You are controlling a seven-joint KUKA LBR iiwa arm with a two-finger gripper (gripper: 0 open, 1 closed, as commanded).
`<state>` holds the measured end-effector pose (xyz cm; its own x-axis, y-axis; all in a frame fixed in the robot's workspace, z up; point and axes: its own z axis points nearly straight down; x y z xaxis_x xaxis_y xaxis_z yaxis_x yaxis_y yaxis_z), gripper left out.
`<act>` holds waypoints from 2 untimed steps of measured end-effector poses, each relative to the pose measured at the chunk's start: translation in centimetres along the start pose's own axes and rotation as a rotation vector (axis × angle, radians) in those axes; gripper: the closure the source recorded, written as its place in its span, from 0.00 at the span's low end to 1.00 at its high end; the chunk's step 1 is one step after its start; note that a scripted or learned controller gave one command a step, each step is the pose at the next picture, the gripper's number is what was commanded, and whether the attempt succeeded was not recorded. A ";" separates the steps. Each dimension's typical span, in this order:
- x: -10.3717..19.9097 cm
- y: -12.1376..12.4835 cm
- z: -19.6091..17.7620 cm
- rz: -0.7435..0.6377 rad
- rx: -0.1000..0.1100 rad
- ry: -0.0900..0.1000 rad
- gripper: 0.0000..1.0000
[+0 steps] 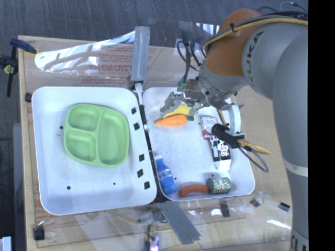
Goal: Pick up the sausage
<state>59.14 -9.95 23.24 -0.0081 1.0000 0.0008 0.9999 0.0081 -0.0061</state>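
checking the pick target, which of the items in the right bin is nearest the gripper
The orange carrot, lying just below the gripper at the right bin's far end. The sausage, blue bottle and green can lie along its near edge.

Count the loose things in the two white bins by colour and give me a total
Green: 2, divided plate, small can
Orange: 1, carrot
Blue: 1, bottle
Red-brown: 1, sausage
Yellow: 1, partly hidden piece
White: 1, tube
Total: 7

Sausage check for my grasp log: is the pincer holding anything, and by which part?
Nothing. The pincer hovers over the carrot; the sausage lies untouched at the bin's near edge.
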 end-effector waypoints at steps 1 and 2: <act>-4.5 -5.1 10.1 -0.197 -0.001 0.000 0.00; -7.9 -10.6 14.3 -0.252 -0.003 0.000 0.00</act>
<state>48.49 -17.94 9.02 -0.2568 0.9665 0.0017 0.9665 0.2568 -0.0028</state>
